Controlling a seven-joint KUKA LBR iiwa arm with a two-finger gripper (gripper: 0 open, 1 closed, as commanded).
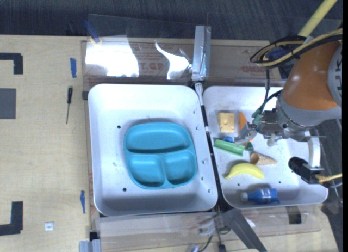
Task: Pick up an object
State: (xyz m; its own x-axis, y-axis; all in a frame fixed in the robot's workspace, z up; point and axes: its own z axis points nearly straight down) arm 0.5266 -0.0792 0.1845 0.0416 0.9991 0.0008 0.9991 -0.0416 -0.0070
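Right bin [283, 188], white and shallow, contents as follows.
- Yellow block [227, 120], towards the back left corner, with an orange piece [242, 121] just beside it on the right.
- Green stick [229, 147], lying flat in front of the yellow block.
- Banana [244, 170], lying in front of the green stick.
- Tan cone [265, 160], on its side, just beside the banana's right end.
- Blue bottle [263, 195], on its side near the front wall, pale cap to the left; no legible label.

Gripper [251, 130]: over the right bin, close to the orange piece and the green stick. Spread or pressed together: impossible to tell from this angle.

Left bin [103, 109]: blue divided tray [160, 153], three compartments, roughly centred.

Cardboard sheet [239, 63] behind both bins: reddish printed lettering, too blurred to read.

Bench [38, 153]: thin black tool [69, 101] well left of the left bin.
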